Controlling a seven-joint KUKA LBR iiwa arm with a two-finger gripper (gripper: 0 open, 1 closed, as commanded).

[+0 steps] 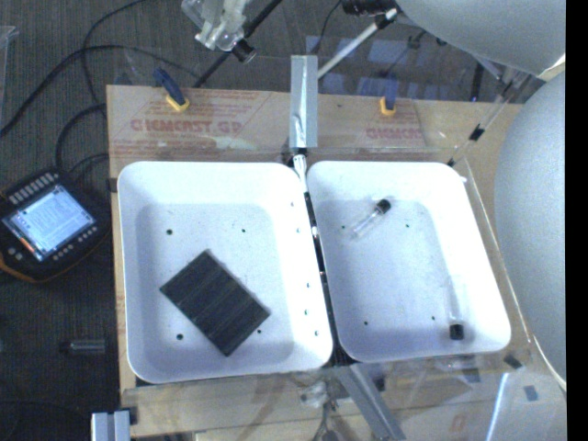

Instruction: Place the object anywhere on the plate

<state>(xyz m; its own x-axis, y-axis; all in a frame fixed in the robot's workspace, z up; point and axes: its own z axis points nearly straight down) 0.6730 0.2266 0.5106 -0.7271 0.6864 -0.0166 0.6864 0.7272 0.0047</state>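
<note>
The small clear tube with a black cap (370, 220) lies in the right bin (478, 246), well apart from the dark ribbed plate (215, 301) in the left bin (138, 237). The hand's state I cannot tell. The tube looks round and thin, so it may roll or slip when grasped.

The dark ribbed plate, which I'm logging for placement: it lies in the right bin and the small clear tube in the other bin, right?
No. The camera view shows the dark ribbed plate in the left bin; the small clear tube lies in the right bin.
</note>
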